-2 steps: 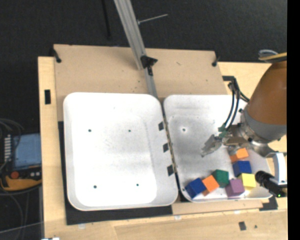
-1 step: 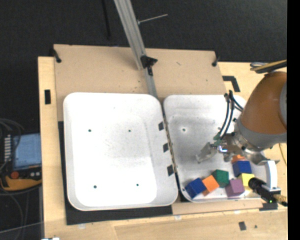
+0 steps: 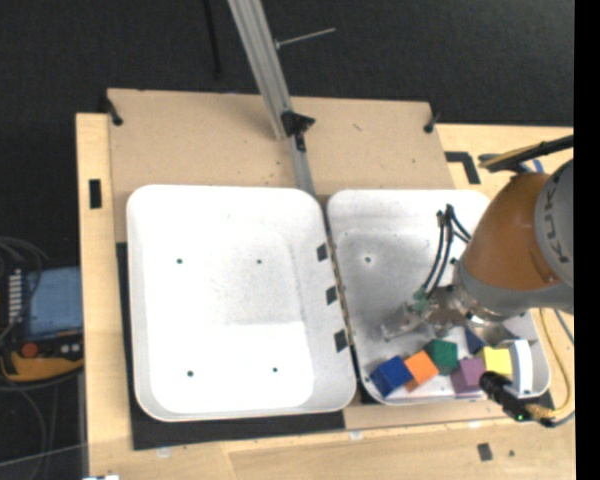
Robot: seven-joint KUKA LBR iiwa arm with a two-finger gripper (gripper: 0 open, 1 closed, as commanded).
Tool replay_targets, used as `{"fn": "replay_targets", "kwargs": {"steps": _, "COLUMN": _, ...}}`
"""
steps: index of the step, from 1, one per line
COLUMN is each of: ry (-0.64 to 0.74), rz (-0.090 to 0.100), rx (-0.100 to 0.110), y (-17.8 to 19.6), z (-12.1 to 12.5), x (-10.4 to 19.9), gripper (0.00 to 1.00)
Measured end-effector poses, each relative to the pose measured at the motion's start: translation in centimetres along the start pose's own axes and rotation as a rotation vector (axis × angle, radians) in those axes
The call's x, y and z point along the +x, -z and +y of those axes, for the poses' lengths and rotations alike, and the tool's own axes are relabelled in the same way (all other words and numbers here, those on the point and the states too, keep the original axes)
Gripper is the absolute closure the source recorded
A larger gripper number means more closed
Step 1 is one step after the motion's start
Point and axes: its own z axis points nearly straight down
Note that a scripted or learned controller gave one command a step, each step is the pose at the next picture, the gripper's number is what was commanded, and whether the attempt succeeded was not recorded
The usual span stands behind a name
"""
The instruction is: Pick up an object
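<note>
A cluttered bench seen from above: at far left, off the bench, a blue box (image 3: pixel 55 301) sits among loose cables. The left white bin (image 3: pixel 225 298) lies next, its floor bare but for a few dark specks. A slanted metal strut (image 3: pixel 265 53) runs down from the top to the seam where the two bins meet. The right white bin (image 3: pixel 380 238) holds the candidates for picking, all crowded into its near corner, probably where the slope of the floor or past drops have gathered them: a blue block (image 3: pixel 390 374), an orange block (image 3: pixel 421 367) touching it, a green block (image 3: pixel 443 354) just behind, a purple block (image 3: pixel 468 374) and a yellow block (image 3: pixel 497 359) near the rim. The KUKA arm (image 3: pixel 515 243), orange band prominent, reaches in from the right and hangs over that cluster, its gripper (image 3: pixel 427 311) low above the bin floor just behind the green block. Whether its fingers are spread or closed cannot be told, and no block is seen in its hold.
</note>
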Motion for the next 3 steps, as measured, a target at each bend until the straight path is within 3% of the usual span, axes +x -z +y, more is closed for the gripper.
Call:
{"fn": "replay_targets", "kwargs": {"steps": 1, "ry": -0.006, "rz": 0.002, "rx": -0.011, "y": 1.4, "z": 0.3, "x": 0.1, "gripper": 1.0}}
{"fn": "replay_targets", "kwargs": {"steps": 3, "ry": 0.006, "rz": -0.001, "rx": -0.011, "y": 10.6, "z": 1.8, "x": -0.5, "gripper": 1.0}}
